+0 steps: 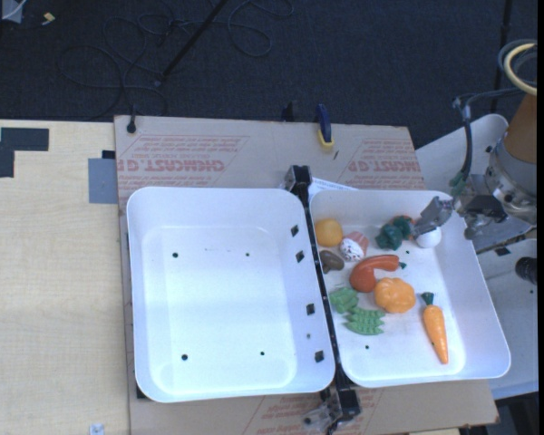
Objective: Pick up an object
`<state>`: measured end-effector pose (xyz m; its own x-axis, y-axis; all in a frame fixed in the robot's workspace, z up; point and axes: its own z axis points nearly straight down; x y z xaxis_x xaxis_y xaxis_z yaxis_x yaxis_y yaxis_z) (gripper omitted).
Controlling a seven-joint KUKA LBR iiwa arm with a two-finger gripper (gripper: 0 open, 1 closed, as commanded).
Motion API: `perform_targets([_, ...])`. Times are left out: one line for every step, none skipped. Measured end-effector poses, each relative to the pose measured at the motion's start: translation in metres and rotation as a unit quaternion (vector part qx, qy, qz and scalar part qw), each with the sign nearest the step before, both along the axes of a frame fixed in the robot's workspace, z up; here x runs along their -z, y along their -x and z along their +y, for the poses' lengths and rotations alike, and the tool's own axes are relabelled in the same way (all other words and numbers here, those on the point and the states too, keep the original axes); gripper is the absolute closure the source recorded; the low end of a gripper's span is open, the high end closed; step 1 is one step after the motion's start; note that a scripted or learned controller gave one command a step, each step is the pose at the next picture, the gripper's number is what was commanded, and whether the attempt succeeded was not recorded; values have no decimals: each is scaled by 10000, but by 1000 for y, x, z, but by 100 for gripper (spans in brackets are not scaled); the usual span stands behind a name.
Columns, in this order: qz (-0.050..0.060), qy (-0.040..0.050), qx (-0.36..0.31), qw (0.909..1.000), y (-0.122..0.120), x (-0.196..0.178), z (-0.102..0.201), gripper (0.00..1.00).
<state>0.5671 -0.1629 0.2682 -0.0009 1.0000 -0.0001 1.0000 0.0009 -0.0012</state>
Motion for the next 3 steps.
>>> perform_targets([87,-31,-4,10000,19,144,23,0])
perform_targets([-2,-1,-19,10000,-18,182,84,0])
perform_targets([21,-7,21,10000,-16,171,80,100])
